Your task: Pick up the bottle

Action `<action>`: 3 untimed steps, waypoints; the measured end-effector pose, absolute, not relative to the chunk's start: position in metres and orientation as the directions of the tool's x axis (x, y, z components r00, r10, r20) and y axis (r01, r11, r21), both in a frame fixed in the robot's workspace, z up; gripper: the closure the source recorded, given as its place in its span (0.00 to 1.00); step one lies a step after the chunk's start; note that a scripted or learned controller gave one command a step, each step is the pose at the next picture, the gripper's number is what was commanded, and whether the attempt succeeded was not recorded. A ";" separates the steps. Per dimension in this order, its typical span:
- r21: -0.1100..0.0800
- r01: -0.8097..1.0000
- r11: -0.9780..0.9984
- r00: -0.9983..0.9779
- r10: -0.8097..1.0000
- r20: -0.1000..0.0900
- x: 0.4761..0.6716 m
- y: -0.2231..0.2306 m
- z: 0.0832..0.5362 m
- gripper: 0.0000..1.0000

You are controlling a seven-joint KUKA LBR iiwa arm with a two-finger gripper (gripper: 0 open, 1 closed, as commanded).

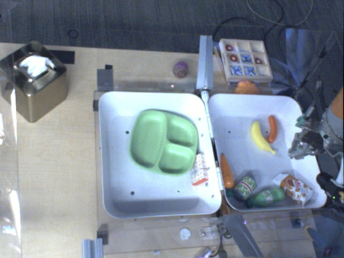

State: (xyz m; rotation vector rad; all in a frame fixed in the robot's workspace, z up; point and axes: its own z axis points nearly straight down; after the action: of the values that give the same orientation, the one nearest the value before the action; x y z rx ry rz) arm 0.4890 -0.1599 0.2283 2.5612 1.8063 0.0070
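The bottle point(267, 196) is green with a dark cap and lies on its side near the front edge of the right bin point(236, 112). My gripper point(300, 147) hangs over that bin's right rim, up and to the right of the bottle and well apart from it. Nothing shows in its grasp.
Beside the bottle lie a small can point(244, 186) on its left and a juice box point(296, 190) on its right. A carrot point(226, 172), a banana point(262, 137) and a sausage point(272, 128) share that bin. The left bin point(115, 160) holds a green divided plate point(164, 141) and a small carton point(200, 170).
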 end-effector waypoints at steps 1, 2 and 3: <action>0.008 0.942 -0.335 0.335 0.942 -0.001 0.489 -0.160 0.228 0.00; 0.010 0.970 -0.242 0.242 0.970 -0.001 0.512 -0.149 0.309 0.00; 0.004 0.969 0.246 -0.246 0.969 -0.002 0.497 -0.178 0.225 0.00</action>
State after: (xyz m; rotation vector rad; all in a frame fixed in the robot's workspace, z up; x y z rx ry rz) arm 0.4968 -0.1781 0.2245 1.9262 2.4759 0.0031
